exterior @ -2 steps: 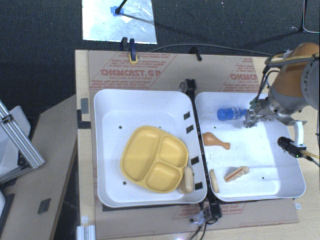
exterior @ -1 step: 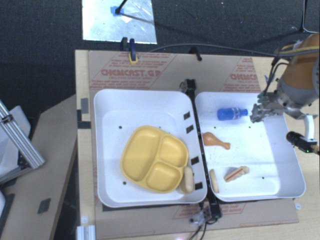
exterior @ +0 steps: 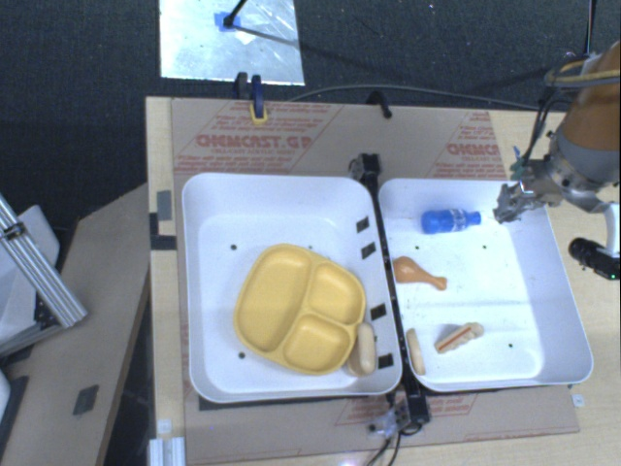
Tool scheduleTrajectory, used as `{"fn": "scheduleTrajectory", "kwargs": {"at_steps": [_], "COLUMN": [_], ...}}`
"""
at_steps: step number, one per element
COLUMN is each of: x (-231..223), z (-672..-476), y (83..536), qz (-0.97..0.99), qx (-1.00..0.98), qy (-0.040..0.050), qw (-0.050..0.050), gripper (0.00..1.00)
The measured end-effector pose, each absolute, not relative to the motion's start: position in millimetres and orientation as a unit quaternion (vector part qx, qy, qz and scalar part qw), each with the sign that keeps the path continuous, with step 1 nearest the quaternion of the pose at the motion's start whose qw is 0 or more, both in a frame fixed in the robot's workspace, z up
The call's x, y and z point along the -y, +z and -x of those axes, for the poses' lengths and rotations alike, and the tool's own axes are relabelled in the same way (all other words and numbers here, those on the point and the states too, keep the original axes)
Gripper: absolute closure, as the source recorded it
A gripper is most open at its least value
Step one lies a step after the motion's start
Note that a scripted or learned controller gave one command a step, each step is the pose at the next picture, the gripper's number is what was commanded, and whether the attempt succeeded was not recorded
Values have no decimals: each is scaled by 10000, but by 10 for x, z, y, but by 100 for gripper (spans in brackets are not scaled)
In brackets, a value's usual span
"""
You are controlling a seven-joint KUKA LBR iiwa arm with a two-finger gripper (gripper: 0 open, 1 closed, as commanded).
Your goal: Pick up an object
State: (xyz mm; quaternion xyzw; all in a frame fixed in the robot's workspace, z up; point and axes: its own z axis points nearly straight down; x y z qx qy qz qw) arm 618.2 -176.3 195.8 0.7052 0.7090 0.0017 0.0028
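Hand (exterior: 508, 205) hung at the far right corner of the right bin (exterior: 558, 289), over its rim; whether its fingers were spread or pressed together I could not tell, and nothing showed between them.

Near to far, right bin: a hot dog toy (exterior: 458, 337) lay on the floor of the bin toward the front, a pale bread-like piece (exterior: 415, 350) against the divider wall, a drumstick toy (exterior: 419, 273) mid-bin, and a blue bottle (exterior: 448, 220) on its side at the back, just beside the hand. Loose scatter reads as pick targets; the bottle looked the likeliest, being closest.

Left bin (exterior: 209, 260): a yellow compartment tray (exterior: 299, 308), with a tan roll (exterior: 364, 349) touching its near right edge.

Arm (exterior: 590, 124) reached in from the right, wrist bent down toward the bin corner, above the surface (exterior: 272, 134).
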Motion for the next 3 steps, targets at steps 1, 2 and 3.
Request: {"fn": "scheduleTrajectory", "kwargs": {"at_steps": [1, 2, 3], "x": [1766, 1282, 800], "z": [-6194, -5972, -5911], "y": [2352, 2279, 2348], "qz": [-7052, -7041, -7038], "qx": [-7090, -7101, -7104], "qy": [14, 5, 11], "qw": [24, -7, -3], "gripper": [100, 100, 100]}}
